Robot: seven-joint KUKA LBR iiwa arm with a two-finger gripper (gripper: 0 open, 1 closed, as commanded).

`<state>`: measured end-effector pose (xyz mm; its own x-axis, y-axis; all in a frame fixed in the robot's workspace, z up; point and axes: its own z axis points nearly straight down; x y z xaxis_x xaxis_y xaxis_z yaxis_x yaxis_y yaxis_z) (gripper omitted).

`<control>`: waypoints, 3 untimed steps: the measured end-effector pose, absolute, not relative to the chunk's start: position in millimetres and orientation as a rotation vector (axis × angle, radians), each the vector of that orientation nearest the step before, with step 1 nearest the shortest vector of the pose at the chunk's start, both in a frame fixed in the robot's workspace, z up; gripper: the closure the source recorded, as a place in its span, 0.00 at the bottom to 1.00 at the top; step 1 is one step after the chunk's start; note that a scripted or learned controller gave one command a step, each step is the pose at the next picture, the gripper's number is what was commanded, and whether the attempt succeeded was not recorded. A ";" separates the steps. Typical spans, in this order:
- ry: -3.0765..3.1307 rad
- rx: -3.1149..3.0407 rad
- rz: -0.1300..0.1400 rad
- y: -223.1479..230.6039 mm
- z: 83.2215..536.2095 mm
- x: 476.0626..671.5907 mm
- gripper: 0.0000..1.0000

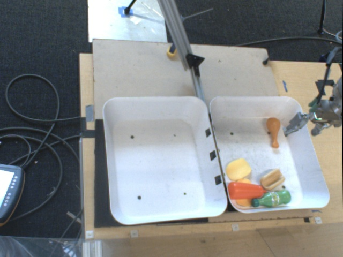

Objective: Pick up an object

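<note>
The right bin (252,108) holds several toy foods. A brown drumstick (274,130) lies near its right wall. At the front sit a yellow lump (238,169), a hot dog bun (272,179), a red-orange piece (245,190) and a green bottle (273,198) lying on its side. My gripper (305,126) hangs over the right bin's right rim, just right of the drumstick and apart from it. Its fingers are open with nothing between them.
The left bin (115,159) stands beside the right one, their walls meeting at the middle. A slanted metal pole (179,33) crosses the bench at the back. Cables and a pendant (8,189) lie on the floor at the left.
</note>
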<state>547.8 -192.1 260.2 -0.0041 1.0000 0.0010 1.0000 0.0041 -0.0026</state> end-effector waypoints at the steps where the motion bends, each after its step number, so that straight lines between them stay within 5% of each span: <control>1: -2.227 -2.217 -0.002 -191.9 262.4 548.6 0.00; 3: -2.219 -2.217 0.003 -177.1 148.6 538.8 0.00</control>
